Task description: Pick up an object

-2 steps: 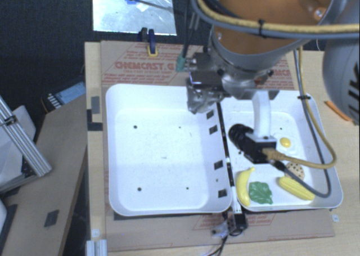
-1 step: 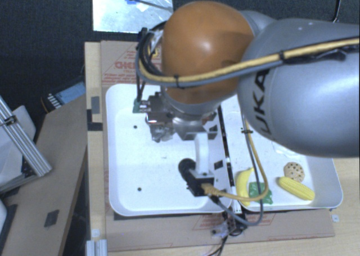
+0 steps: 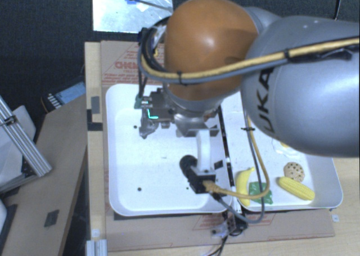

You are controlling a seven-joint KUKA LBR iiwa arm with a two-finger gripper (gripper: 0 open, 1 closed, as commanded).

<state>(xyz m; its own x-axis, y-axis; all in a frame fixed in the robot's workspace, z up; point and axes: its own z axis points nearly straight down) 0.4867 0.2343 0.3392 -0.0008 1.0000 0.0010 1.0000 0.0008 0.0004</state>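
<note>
The arm [image 3: 304, 86], grey with its orange band [image 3: 211, 41], looms closest to the lens and covers the far part of both bins. Below the band, the gripper [image 3: 146, 126] hangs over the left bin [image 3: 121, 204], toward that bin's far left part, above bare white floor marked by a few dark specks. Whether it is open or closed I cannot tell from this slant; nothing is visibly held. Everything worth picking lies in the right bin [image 3: 332, 201], along its near edge. A banana [image 3: 243, 184] sits against that bin's left wall, its long axis running from far to near with a slight curve. Just beside it is a green piece [image 3: 262, 193], possibly a leafy toy, partly crossed by a cable. A corn cob [image 3: 296, 188] lies slantwise toward the near right corner, and a round cookie [image 3: 293, 170] rests just behind it. From the gripper, all four lie to the right and nearer the front, across the wall shared by the bins. The banana is the closest, so a pick would call for a traverse over that wall before any descent.
</note>
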